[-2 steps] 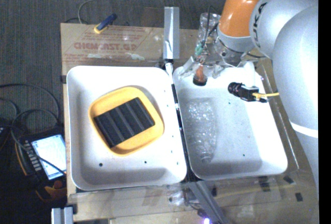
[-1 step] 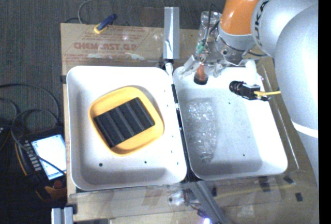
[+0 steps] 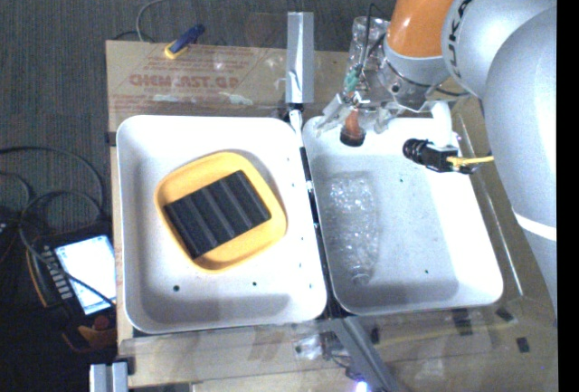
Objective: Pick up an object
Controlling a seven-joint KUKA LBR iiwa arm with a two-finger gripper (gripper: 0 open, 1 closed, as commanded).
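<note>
The gripper (image 3: pixel 355 114) hangs over the far edge of the right bin (image 3: pixel 470 277) with a small brown object (image 3: pixel 352 135) seemingly pinched between its fingers, so I judge the lifting step is in hand, and next it must rise steadily.

A robotics lab is showing here: a grey industrial arm (image 3: pixel 507 46) is reaching over two white bins (image 3: pixel 145 141) on a plywood bench (image 3: pixel 199 78), while cables (image 3: pixel 54 173) are trailing across dark carpet at the frame's left.
</note>
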